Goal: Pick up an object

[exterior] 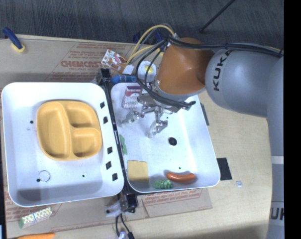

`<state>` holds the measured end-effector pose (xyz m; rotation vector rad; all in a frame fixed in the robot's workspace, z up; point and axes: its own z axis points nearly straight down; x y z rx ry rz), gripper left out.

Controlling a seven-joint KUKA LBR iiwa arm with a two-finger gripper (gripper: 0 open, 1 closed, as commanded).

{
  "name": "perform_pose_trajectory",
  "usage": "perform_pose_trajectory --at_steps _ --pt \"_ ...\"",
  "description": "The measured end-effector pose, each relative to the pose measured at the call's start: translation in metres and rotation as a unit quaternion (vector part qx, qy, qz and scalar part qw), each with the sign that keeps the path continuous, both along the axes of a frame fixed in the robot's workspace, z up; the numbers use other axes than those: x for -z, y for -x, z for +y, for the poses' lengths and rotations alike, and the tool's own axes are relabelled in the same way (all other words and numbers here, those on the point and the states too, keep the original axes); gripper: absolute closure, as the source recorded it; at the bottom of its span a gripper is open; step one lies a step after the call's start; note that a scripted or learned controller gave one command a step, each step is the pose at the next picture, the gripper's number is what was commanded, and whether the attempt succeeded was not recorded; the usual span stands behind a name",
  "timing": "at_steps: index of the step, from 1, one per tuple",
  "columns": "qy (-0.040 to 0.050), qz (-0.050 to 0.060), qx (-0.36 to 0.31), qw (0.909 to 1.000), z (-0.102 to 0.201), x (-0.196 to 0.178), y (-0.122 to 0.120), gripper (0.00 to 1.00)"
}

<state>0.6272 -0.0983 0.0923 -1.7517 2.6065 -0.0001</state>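
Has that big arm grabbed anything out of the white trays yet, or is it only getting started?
Nothing looks picked up yet. The gripper hangs over the right bin, at its far end, with nothing visibly between its fingers. The yellow block, the orange sausage and the green piece lie at the bin's near end. Left to do: reaching one, gripping and lifting.

The arm [240, 83] hides the right bin's [200, 148] far corner (upper right).

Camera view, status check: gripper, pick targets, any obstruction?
Gripper low in right bin, nothing visibly held. Yellow block, hot dog, green piece at near edge. Path unobstructed.
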Motion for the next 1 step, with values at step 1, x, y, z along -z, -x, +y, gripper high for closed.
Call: perform_pose_trajectory --at_steps 1 --pt "-0.0002 0.002 -0.123 0.9924 -0.044 0.0007 0.0323 0.0"
